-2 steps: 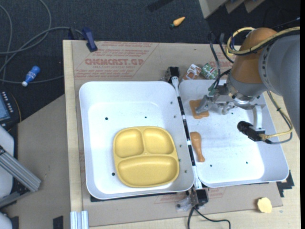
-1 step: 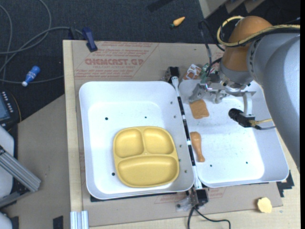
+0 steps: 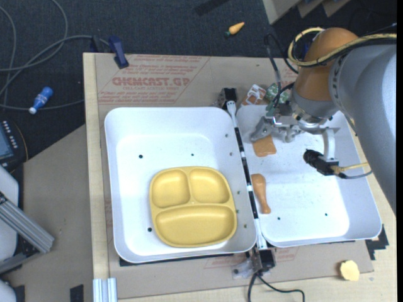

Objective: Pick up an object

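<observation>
The right bin [image 3: 315, 222] holds two things near its left wall. A flat orange-brown piece [image 3: 265, 147] lies in its upper left part. A longer orange stick-shaped piece [image 3: 260, 194] lies below it, beside the divider. My gripper [image 3: 276, 133] hangs over the bin's upper left, just above and to the right of the flat piece. Nothing is visibly held in it. The left bin [image 3: 126, 137] holds a yellow divided plate [image 3: 192, 205].
A small brown and white item [image 3: 255, 95] and a black thing [image 3: 228, 96] sit at the right bin's top left corner. On the bench outside the bins are a blue clip [image 3: 118, 51] and a yellow lump [image 3: 348, 270].
</observation>
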Available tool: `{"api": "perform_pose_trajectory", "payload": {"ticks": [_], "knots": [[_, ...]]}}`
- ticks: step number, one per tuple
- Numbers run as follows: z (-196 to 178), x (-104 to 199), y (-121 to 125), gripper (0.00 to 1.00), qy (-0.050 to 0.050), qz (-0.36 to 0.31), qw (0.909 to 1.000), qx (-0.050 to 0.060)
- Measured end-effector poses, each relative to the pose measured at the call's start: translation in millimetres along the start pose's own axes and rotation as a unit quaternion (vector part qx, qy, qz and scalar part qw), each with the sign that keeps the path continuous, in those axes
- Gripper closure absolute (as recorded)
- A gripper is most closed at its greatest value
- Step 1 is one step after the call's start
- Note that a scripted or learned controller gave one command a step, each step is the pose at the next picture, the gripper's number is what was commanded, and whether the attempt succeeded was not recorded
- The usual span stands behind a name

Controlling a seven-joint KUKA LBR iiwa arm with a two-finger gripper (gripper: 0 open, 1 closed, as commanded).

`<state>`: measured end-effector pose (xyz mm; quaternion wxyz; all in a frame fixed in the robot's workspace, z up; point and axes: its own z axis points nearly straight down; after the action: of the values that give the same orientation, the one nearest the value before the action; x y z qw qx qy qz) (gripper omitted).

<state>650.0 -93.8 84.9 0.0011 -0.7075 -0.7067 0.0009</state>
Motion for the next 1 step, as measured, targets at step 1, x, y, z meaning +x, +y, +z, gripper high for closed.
{"api": "perform_pose_trajectory", "payload": {"ticks": [1], "knots": [[0.1, 2.1, -10.4, 0.00, 0.000, 0.000, 1.0000, 0.000]]}}
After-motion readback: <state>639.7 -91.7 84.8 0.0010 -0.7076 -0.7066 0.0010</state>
